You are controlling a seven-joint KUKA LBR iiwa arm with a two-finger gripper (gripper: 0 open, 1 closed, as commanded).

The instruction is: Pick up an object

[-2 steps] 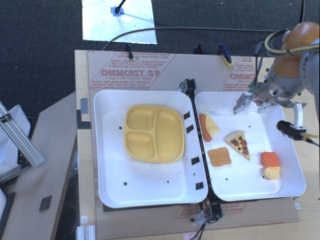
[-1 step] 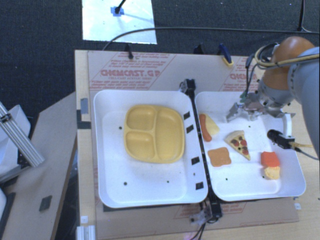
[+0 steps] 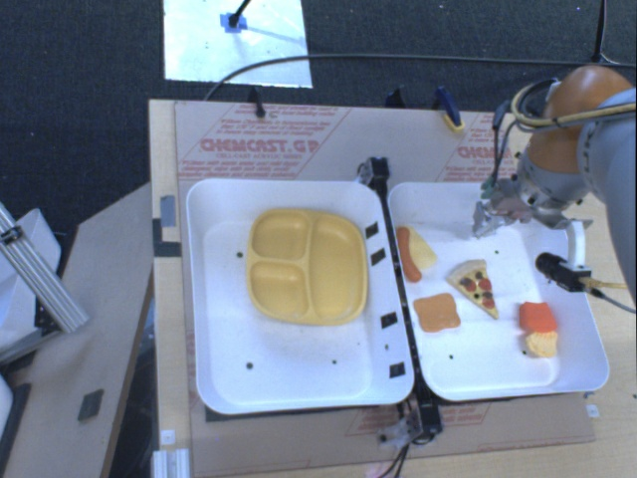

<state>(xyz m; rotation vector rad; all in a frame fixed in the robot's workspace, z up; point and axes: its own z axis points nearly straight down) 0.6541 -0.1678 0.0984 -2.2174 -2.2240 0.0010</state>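
gripper (image 3: pixel 490 219) low over the far part of the right bin (image 3: pixel 587 366), fingers too small and blurred to tell open from closed, nothing seen between them. nearer the camera than the gripper: pizza slice (image 3: pixel 476 287), well apart from it. left of the pizza slice, a hot dog (image 3: pixel 411 252) by the bin's left wall; below-left, an orange cookie (image 3: pixel 436 313); right, a red-and-yellow toy (image 3: pixel 538 328). further left, yellow divided plate (image 3: pixel 304 265) in the left bin (image 3: pixel 219 366).

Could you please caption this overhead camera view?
Tool above right bin holding toy foods; yellow divided plate in left bin.
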